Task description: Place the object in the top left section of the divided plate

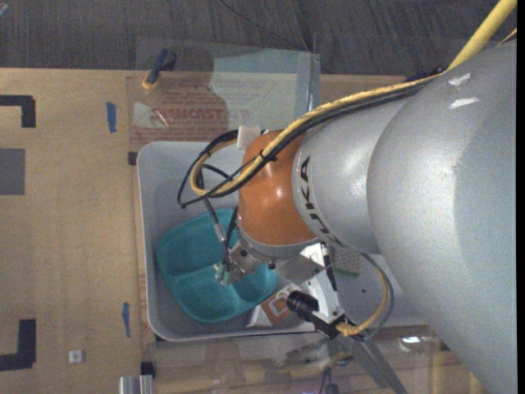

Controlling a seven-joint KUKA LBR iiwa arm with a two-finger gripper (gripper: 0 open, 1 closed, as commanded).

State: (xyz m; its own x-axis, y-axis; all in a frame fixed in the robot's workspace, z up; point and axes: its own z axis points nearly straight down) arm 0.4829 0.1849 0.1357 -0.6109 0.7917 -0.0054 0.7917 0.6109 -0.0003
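Observation:
A teal divided plate (184,257) lies in the white bin (150,220), toward its left and front. The ridges between its sections show on the left half, and the arm covers its right part. My gripper (225,271) hangs below the orange wrist band (267,199), low over the plate's middle near the ridges. A small greenish bit (220,275) sits at the gripper's tip, too small to tell what it is or whether it is held.
The grey arm (410,203) hides the bin's right side and the second bin. Yellow and black cables (201,179) loop off the wrist over the bin. An orange-and-white item (277,309) lies by the plate's front right. A clear plastic sheet (238,89) lies behind the bin.

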